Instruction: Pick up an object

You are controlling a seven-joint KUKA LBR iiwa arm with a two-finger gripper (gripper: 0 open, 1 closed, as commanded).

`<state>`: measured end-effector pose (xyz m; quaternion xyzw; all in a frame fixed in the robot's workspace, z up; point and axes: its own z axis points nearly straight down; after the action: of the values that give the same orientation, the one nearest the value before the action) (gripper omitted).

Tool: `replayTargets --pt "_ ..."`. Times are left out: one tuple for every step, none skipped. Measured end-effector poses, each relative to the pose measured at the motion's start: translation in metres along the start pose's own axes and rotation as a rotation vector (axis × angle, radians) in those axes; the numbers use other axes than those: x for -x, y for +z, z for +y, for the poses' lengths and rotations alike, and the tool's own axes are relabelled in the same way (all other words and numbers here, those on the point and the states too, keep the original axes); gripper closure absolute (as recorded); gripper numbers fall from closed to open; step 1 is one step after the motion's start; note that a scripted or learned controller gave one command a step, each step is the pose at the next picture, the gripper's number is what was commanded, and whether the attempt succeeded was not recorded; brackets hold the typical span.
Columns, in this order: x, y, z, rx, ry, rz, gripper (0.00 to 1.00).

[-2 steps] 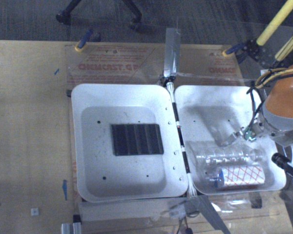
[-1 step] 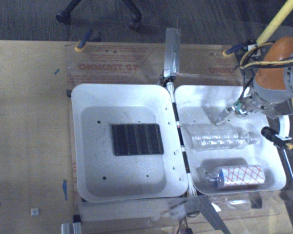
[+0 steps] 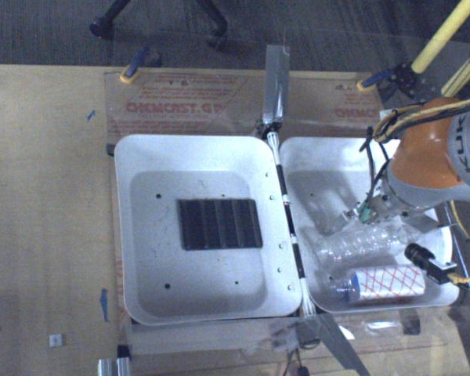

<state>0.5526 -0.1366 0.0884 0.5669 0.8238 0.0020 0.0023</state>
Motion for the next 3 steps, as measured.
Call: replayTargets --pt "-0.039 -0.001 -0.060 0.003 -0.014 -0.001 0.00" --pt "-0.032 -0.006 0.026 -0.004 -0.069 0.000 0.00" --pt "-0.026 -0.042 -0.013 -0.005 0.008 0.002 0.00"
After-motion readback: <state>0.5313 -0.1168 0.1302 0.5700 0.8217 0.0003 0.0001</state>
